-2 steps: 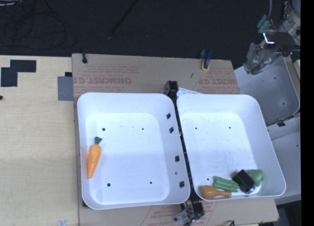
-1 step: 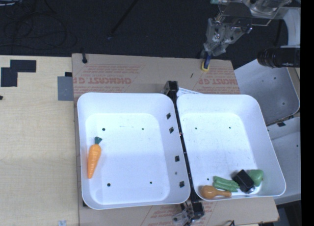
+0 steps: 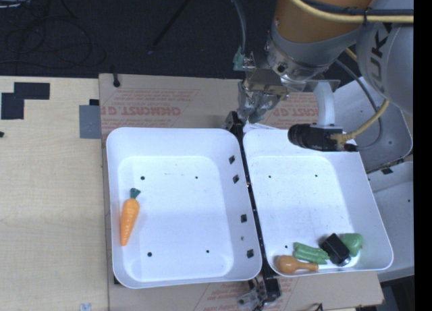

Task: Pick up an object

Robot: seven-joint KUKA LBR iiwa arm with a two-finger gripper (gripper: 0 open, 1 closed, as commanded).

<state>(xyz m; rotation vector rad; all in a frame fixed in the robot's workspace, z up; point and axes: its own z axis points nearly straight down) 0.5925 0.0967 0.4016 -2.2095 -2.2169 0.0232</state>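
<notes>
The claw [image 3: 255,106] hangs raised over the far end of the divider between the bins; whether it is spread or pressed together I cannot tell. Nothing is picked yet. The carrot [image 3: 129,216] lies well off, down-left; reaching it likely needs travel, then descent.

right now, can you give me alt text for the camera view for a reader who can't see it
A grey robot arm's hand hangs above the far edge where two white bins meet. The left bin holds a toy carrot; the right bin holds green vegetables, a black block and an orange piece.
</notes>
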